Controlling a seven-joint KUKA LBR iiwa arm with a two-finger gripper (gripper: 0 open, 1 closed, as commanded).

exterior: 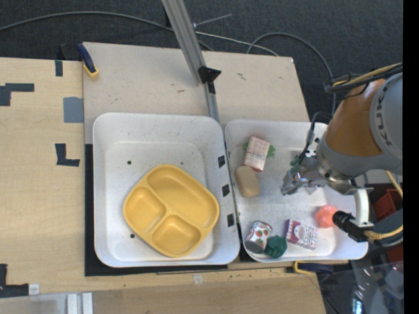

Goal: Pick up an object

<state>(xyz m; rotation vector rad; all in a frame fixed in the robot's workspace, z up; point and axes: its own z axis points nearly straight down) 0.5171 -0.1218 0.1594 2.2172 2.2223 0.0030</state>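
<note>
The right bin (278,131) holds several small objects. A pink and green box (256,153) lies near its back, with a tan oval piece (247,181) just in front of it. Along the front lie a red and white can (259,233), a dark green lump (275,246), a purple and white carton (300,233) and an orange-pink ball (325,216). My gripper (292,182) hangs over the bin's middle right, to the right of the tan piece. I see nothing between its fingers.
The left bin (108,136) holds a yellow divided tray (170,209). A metal pole (186,31) slants down from the top to the bins' shared wall. The grey and orange arm (363,133) covers the right bin's right side.
</note>
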